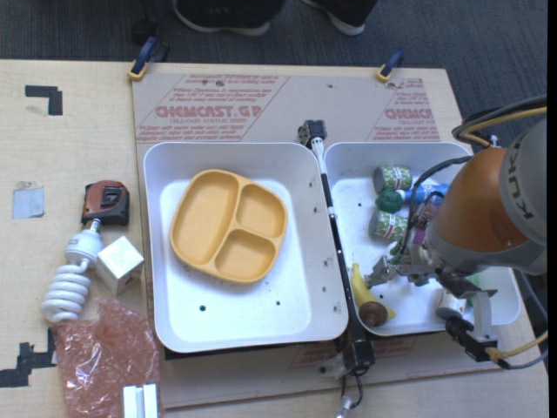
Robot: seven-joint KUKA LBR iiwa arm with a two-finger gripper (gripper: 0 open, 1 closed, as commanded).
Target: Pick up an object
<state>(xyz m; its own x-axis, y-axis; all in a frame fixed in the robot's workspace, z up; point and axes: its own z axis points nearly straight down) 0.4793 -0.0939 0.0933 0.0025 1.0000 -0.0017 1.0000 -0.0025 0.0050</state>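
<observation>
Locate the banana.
The banana lies in the right bin, front-left corner by the divider, beside the pincer and below the cans.

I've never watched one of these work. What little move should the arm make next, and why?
Probably a short drop toward the banana. The hand sits low in the right bin, just beside the banana at the bin's near left corner, and nothing shows between its fingers. The cans lie farther back, so the banana looks like the nearest thing to grab.
</observation>
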